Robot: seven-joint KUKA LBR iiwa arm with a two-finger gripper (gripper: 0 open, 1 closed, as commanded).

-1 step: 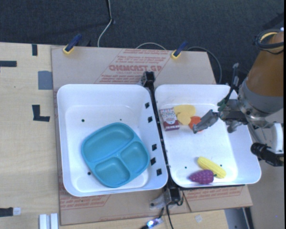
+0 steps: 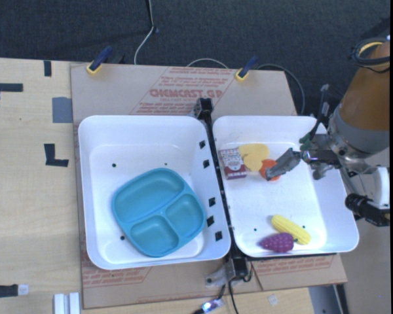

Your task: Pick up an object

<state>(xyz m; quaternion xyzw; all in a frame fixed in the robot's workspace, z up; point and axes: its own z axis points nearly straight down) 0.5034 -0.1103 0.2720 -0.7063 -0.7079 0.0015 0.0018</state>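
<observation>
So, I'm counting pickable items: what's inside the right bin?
The right bin holds a small carton, yellow piece, corn and purple grapes. The gripper partly covers an orange item.

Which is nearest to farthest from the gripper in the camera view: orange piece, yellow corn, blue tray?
From the gripper:
1. Orange piece, right at the gripper's tip, upper part of the right bin.
2. Yellow corn, near the front edge of the same bin, beside the purple grapes.
3. Blue tray, across the divider in the left bin.
</observation>
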